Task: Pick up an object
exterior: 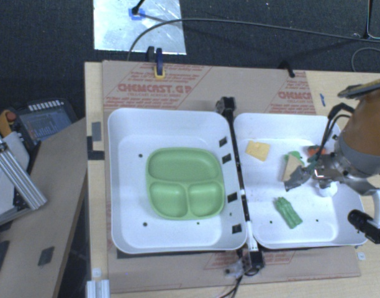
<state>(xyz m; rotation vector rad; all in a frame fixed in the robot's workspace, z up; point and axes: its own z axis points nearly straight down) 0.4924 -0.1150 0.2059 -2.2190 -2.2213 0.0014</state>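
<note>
Near edge of the right bin (326,238): a green ridged object (288,212) lies flat on the bin floor, angled, apart from everything else. It looks like the easiest pick, with free room on all sides.

Just above it, mid-bin: the gripper (300,180) sits low over the floor, reaching in from the right. Its dark tips point left and down toward a tan wedge-shaped piece (292,164) with a green scrap at its upper edge. Tips appear close to or touching the wedge; cannot tell whether the claw is wide, narrow or closed on anything, since tips and shadow merge. Nothing is clearly seen between them, so no hold is recorded.

Further back: a yellow block (259,150) lies flat near the bin's left wall, well clear of the gripper.

Left bin (125,185): a green divided plate (184,183) rests centred, three compartments up, untouched.

Judgement: the attempt is aimed at the tan wedge; pick not yet done. Risk: a low thin wedge may slide away instead of seating.
</note>
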